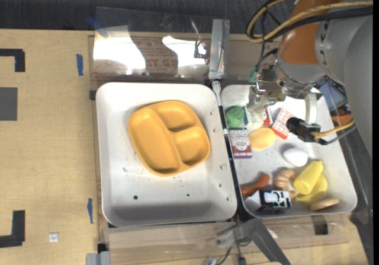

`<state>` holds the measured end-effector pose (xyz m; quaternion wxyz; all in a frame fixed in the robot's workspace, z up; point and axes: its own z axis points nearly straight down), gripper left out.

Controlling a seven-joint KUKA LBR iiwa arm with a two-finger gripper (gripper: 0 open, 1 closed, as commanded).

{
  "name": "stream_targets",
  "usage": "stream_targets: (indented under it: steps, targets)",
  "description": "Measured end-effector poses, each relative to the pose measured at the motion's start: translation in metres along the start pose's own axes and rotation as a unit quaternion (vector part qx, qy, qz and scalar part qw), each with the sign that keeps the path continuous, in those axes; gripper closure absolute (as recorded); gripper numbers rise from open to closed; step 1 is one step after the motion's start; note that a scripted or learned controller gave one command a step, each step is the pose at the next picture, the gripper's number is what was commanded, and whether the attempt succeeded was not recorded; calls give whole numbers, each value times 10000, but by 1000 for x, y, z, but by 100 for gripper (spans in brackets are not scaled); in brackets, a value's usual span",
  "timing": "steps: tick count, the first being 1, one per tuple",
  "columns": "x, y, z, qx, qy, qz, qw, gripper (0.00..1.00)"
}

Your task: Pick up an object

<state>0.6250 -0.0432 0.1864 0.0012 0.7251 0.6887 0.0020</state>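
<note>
Two white bins on the surface (47,139): left bin (112,157) has one yellow divided tray (169,136), its long axis running upper-left to lower-right. Right bin (346,190) has roughly ten small items: one green object (235,117), one small printed carton (240,143), one pale yellow round piece (262,138), one white egg-shaped piece (295,156), one yellow corn-like toy (309,178) angled lower-left to upper-right, one red sausage-like piece (256,185), one tan mushroom-like piece (284,178), one dark small box (274,199), one red-and-white packet (279,123), one tan disc (323,204). Arm comes in from the right, wrist pitched down over the right bin's far end. Tool (258,104) sits just above the green object and the pale yellow piece; can't tell its finger state, nothing visibly held.
</note>
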Motion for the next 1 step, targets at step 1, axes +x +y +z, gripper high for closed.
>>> stream_targets:
  steps: [1]
  targets:
    - [-3, -1, 2, 18, -10, 19, 10000, 0]
